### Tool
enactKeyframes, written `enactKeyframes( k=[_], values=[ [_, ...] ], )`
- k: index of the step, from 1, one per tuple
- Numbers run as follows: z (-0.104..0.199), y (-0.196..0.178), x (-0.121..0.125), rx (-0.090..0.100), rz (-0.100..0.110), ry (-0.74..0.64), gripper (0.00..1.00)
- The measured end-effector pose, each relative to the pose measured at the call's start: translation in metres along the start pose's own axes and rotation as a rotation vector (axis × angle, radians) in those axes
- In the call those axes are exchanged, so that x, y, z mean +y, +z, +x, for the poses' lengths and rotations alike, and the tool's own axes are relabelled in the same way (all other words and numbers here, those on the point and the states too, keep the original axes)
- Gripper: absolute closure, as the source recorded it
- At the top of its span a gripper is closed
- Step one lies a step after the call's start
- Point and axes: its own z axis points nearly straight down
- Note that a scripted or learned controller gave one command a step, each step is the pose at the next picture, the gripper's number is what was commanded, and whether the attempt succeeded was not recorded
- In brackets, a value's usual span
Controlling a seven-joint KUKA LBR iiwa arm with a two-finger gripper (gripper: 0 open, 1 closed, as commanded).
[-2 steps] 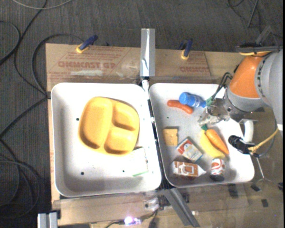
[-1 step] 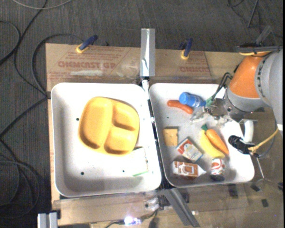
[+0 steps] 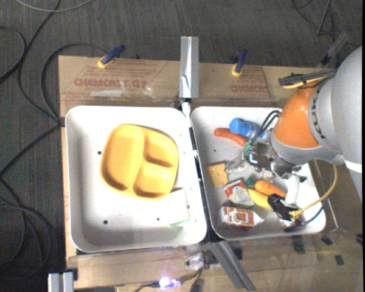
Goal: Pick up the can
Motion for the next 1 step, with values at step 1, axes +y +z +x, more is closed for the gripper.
enactKeyframes(
  k=[1],
  values=[
    [-0.0687,-0.16,-0.0311,-0.001,0.014,0.012,0.0]
  ],
)
